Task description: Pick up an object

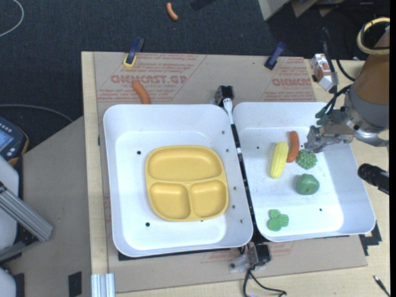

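The right bin (346, 218) holds a yellow corn cob (278, 159), an orange-red sausage (293, 146), a green broccoli floret (305, 161), a green pepper-like lump (307, 184) and a small green leafy piece (278, 220). My gripper (315, 142) hangs low over the right bin, just above the broccoli and right beside the sausage. Nothing can be seen held in it.
The left bin (124, 135) holds a yellow three-compartment plate (185, 182). An orange sausage (142, 92) lies on the cardboard behind the left bin. Clamps (132, 53) sit at the board's far edge. The arm's grey body (371, 104) covers the right bin's far right corner.
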Action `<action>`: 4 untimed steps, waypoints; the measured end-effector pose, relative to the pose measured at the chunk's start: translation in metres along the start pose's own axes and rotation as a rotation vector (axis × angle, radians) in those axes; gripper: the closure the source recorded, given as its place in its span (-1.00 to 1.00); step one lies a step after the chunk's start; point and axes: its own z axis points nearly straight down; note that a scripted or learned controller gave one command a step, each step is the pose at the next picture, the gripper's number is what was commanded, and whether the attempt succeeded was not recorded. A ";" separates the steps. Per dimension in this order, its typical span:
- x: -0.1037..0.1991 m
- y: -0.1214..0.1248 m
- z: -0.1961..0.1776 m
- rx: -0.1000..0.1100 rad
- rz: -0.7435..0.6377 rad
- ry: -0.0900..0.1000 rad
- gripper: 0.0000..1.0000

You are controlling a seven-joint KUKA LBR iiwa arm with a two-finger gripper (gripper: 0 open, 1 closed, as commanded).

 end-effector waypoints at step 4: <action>0.121 -0.051 0.003 0.001 0.003 -0.001 1.00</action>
